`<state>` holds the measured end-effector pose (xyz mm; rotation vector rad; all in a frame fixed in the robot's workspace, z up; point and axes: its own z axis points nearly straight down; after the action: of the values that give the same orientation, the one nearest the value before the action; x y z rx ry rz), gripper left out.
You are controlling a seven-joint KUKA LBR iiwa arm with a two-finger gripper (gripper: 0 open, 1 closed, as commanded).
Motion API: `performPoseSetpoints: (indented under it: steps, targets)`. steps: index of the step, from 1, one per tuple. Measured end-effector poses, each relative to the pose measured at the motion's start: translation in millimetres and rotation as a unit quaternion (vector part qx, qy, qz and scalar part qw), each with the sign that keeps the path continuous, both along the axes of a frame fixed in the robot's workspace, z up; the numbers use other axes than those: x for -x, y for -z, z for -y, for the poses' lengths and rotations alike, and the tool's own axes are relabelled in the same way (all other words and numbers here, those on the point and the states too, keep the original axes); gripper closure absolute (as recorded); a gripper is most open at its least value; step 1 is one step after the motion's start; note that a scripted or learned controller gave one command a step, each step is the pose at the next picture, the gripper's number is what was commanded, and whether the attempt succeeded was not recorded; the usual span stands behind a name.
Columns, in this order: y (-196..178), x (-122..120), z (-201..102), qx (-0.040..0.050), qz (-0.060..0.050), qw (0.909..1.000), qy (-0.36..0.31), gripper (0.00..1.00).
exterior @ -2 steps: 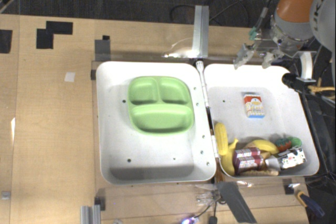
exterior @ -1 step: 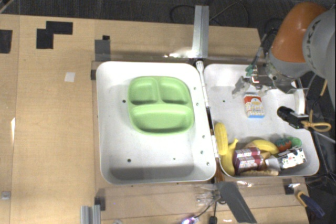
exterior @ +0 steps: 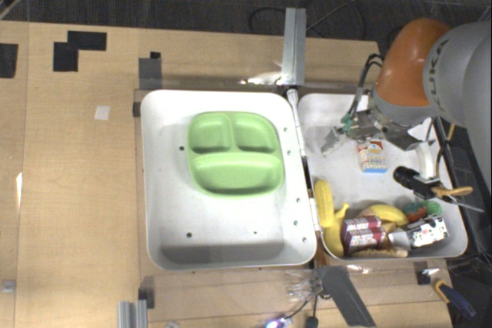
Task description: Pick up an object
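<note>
Leftmost, a green divided tray point(exterior: 234, 152) lies in the left bin point(exterior: 165, 188). Rightward, bananas point(exterior: 327, 207), a dark packet point(exterior: 366, 234) and a small carton point(exterior: 372, 157) lie in the right bin point(exterior: 317, 115); the tool point(exterior: 355, 127) hovers just beside the carton, its state unclear.

Grey arm point(exterior: 453, 65) enters from right, orange band uppermost; pincer point(exterior: 346, 130) angled down-left, low.
</note>
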<state>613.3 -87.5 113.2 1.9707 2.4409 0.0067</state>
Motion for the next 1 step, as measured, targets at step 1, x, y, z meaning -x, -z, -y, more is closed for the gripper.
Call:
performPoseSetpoints:
  steps: [1]
  targets:
    - [15.5,-33.2,50.1,0.0029,0.011,0.9999,-0.013,0.0]
